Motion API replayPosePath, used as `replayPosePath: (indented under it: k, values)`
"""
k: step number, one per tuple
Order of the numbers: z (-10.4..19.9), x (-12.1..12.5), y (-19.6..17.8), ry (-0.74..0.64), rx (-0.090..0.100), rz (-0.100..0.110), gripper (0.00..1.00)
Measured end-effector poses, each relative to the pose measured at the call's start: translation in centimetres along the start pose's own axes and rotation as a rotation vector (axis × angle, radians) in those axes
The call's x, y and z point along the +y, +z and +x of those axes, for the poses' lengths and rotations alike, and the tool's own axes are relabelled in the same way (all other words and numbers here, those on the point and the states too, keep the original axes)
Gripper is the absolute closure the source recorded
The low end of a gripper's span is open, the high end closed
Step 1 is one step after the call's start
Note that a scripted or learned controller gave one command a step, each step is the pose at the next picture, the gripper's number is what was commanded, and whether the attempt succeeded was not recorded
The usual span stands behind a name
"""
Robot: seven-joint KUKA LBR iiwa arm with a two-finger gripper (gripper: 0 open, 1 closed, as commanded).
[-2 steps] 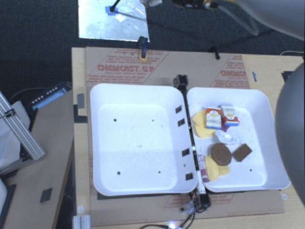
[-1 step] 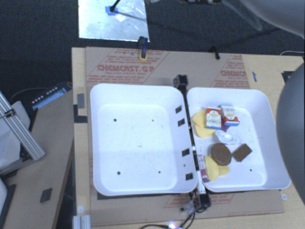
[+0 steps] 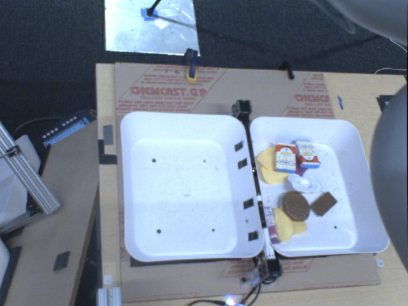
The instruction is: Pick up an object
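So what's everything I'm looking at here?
Bins: two, white, side by side on the bench; all the small items lie in the right one.
Small boxes: two, orange, red and white, upper middle of the right bin, next to each other.
Yellow pieces: two, pale yellow, one under the boxes, one near the bin's front.
Round disc: one, brown, middle of the right bin.
Brown square: one, just right of the disc.
White piece: one, between boxes and disc.
Board: one, tan with red print, under the bins.
Metal sheet: one, silvery, on the dark floor behind.
Arm: one, grey, blurred, at the right edge.
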State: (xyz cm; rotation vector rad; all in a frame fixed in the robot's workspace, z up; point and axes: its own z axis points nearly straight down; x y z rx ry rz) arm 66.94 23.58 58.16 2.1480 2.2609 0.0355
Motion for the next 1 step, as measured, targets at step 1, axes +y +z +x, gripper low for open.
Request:
replayPosePath:
  k: [1]
  values:
    - [0.02,0.01,-1.16,-0.003,0.000,-0.003,1.00]
